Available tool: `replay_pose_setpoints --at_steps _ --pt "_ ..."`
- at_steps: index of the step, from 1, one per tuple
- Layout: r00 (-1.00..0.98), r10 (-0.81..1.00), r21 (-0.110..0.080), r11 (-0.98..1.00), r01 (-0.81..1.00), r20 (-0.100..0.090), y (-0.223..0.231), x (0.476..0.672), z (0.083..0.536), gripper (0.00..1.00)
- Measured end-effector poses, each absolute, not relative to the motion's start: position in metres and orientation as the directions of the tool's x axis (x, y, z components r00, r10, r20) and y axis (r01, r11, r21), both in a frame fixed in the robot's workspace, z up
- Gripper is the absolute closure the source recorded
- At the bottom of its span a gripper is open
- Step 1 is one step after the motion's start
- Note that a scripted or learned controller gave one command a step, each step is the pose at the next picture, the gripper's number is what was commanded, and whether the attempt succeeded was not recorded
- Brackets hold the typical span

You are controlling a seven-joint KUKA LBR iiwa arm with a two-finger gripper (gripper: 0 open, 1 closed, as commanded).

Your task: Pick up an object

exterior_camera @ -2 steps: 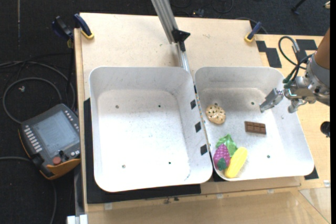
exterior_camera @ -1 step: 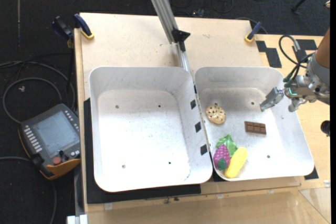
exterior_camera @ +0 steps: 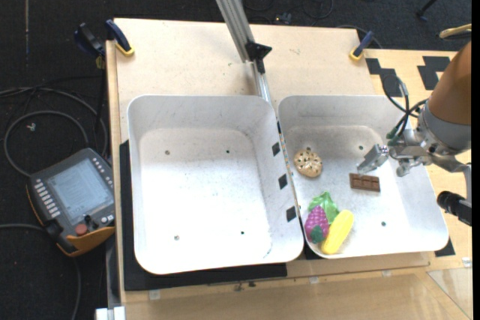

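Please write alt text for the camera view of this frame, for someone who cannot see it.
A grey arm's gripper hangs over the right bin, just above a chocolate bar, holding nothing. The same bin holds a cookie, a bunch of grapes and a corn cob.

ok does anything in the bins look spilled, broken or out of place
Nothing stands out. The cookie, the chocolate bar and the toy fruit all lie inside the right bin, whole and apart from one another except the fruit cluster. The end effector hangs just above the chocolate bar.
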State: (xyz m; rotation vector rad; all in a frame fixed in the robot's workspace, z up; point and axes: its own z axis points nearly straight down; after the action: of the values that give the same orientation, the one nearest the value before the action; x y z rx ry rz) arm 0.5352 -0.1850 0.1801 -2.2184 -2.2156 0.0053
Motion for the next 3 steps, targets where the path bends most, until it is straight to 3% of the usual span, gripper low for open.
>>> replay_pose_setpoints --at_steps 1,2,3 --pt "0.000 1.000 -0.006 0.000 1.000 0.002 -0.178 0.539 0.119 0.00" --pt "0.001 1.000 0.007 -0.001 1.000 -0.005 -0.180 0.542 0.099 0.00" --pt "0.001 1.000 0.012 -0.001 1.000 -0.006 -0.180 0.543 0.111 1.00"
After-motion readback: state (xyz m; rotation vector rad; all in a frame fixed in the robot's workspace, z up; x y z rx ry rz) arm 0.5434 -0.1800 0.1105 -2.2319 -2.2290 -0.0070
